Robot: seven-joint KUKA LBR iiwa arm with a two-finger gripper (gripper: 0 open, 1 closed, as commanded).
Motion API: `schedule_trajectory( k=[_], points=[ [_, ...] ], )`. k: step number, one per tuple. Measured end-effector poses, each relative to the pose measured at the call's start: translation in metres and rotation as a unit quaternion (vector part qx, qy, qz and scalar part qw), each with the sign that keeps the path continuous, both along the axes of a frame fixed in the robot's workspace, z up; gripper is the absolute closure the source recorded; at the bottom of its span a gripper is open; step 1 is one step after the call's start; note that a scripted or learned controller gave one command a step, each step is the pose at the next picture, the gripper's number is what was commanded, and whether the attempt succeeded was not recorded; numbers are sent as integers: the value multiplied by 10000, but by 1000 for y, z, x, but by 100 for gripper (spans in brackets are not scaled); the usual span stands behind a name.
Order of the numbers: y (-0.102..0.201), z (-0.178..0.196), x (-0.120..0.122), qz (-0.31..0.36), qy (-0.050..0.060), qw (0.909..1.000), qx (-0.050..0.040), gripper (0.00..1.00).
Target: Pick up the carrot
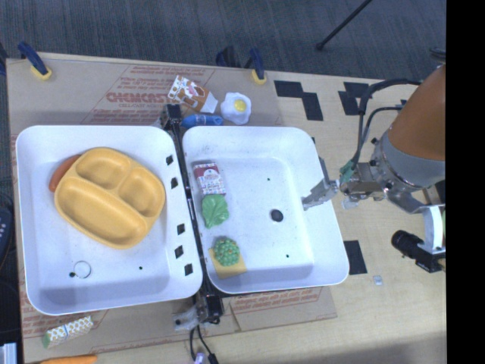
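Spotted carrot [58,174] in left bin [30,279], mostly tucked under the upper-left edge of the yellow plate [110,196], with just an orange end poking out, so couldn't call the long axis. Saw gripper [318,188] over the right wall of the right bin [303,268], fingers [312,198] spread with nothing between them, well apart from carrot. Judged target as lying far left across both bins, reachable only from the plate's left side.
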State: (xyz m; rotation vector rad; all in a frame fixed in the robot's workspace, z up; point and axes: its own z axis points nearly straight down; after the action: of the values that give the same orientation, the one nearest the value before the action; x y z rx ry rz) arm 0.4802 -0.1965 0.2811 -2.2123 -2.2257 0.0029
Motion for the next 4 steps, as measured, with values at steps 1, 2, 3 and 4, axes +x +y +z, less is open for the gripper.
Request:
schedule_trajectory(
  k=[1, 2, 3, 4],
  points=[
    [82, -87, 3, -112, 11, 9999, 3, 0],
    [190, -90, -4, 550, 10, 9985, 3, 0],
    [107, -90, 40, 455, -5, 9990, -7, 0],
    [177, -90, 14, 520, 9, 9986, 0, 0]
  ],
)
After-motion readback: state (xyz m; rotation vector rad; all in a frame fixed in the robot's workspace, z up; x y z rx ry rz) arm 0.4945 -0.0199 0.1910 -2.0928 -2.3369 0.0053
